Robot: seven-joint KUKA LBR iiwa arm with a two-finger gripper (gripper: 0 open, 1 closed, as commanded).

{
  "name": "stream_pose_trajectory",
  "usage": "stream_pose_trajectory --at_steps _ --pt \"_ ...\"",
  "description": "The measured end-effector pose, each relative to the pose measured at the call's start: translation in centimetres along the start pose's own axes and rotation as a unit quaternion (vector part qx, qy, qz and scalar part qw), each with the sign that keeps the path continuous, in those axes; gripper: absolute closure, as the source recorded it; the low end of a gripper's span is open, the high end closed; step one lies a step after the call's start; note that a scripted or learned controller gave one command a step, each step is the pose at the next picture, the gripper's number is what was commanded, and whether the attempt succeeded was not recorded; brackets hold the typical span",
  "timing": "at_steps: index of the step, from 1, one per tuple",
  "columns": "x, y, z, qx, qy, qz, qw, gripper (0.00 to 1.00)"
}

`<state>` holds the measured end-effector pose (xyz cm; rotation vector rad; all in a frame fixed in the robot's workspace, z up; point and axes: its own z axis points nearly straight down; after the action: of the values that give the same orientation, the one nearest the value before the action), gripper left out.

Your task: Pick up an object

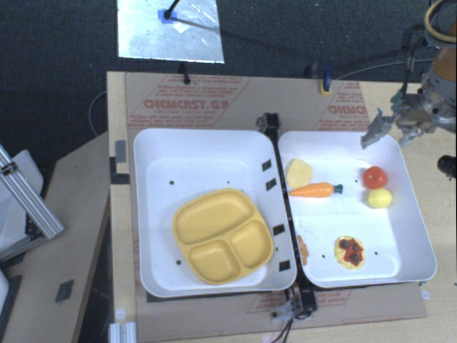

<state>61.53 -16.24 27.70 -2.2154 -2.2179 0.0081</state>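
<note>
Tomato [375,176], the likeliest pick, lies in the right bin [410,191] just below its far rim, while the gripper [393,129] hovers above that rim, fingers spread and empty, needing to descend.

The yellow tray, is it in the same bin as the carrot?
No, the yellow tray lies in the left bin, while the carrot lies in the right bin.
</note>
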Motion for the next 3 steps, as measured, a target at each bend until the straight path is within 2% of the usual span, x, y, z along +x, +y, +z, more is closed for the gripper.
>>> stream_pose_trajectory --at_steps 1,2,3 --pt "0.0 0.2 -0.6 -0.005 -0.001 -0.001 1.0000 0.00" --pt "-0.5 1.1 4.4 -0.004 -0.001 0.000 1.0000 0.00" --pt "0.4 0.8 9.1 -0.004 -0.001 0.000 1.0000 0.00"
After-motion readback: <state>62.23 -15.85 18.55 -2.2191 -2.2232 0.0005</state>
